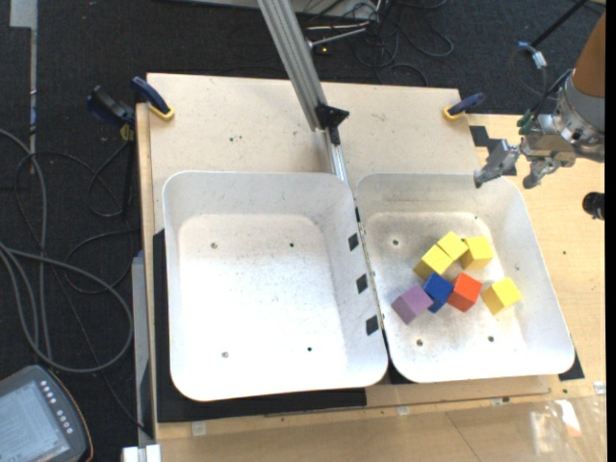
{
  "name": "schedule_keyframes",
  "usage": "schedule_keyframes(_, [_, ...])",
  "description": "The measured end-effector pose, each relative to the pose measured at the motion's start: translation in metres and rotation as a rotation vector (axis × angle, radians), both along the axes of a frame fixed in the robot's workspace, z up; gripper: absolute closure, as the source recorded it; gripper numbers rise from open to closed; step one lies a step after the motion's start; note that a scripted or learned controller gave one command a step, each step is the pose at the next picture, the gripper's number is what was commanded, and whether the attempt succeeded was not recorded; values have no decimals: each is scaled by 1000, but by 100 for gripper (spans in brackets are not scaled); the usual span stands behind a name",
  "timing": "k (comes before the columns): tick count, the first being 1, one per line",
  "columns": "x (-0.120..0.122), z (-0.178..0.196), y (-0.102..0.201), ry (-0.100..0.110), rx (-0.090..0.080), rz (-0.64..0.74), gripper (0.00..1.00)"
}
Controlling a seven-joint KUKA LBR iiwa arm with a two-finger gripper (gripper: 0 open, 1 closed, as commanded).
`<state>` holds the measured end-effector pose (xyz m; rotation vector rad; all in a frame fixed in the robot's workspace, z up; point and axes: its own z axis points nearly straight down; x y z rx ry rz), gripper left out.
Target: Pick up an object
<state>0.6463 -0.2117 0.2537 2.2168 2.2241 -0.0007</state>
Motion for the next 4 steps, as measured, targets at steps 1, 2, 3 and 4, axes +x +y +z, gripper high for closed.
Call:
schedule_keyframes(1, [0,0,0,1,0,0,0])
schedule_keyframes(2, [-3,-64,4,6,2,-2,0])
schedule_keyframes(3, [-9,-123,-3,7,2,-4,0])
schedule_keyframes(4, [-8,-159,-2,-1,1,-4,0])
